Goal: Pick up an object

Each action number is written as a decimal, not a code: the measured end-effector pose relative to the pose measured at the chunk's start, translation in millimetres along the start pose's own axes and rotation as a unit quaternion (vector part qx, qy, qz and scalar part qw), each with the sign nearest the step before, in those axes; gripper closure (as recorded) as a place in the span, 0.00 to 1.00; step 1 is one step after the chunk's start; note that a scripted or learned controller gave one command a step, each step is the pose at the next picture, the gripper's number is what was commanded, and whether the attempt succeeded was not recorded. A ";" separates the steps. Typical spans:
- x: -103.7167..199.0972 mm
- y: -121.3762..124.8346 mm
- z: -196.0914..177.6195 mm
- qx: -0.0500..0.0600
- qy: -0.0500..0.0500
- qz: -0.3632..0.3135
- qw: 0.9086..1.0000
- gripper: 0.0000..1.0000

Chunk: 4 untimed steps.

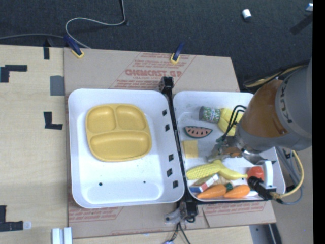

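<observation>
My gripper [220, 152] hangs low in the right bin [244, 96], at the end of the grey arm with its orange band [261, 111]. It is just above the yellow corn cob [202, 171] and the banana [231, 174], and right of a yellow cheese square [190, 149]. Nothing shows as held in it. A watermelon slice [198, 131] lies to its upper left and a green can [208, 114] beyond that. Two carrots [213, 191] [237, 190] rest along the bin's front wall. A red piece [255, 172] sits at the right, partly under the arm.
The left bin [81, 151] holds a yellow divided plate [119, 131]. A black hinge bar [172, 141] runs between the bins. Both stand on a cardboard sheet [147, 70]. A yellow item [226, 116] lies behind the can, partly hidden by the arm's cable.
</observation>
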State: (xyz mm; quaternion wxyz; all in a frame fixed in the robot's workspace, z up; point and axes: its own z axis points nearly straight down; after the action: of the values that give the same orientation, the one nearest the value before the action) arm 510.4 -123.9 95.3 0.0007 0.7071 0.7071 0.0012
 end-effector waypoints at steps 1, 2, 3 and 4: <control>39.8 -26.1 -104.5 0.002 0.000 -0.001 1.000 1.00; 39.8 -26.3 -104.3 0.002 0.000 -0.001 1.000 0.00; 15.4 -12.8 10.2 0.002 0.000 0.000 1.000 0.00; 15.5 -11.7 0.3 0.001 0.000 0.000 1.000 1.00</control>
State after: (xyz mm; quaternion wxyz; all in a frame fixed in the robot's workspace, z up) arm 498.7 -108.4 95.0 0.0001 0.7070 0.7072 0.0007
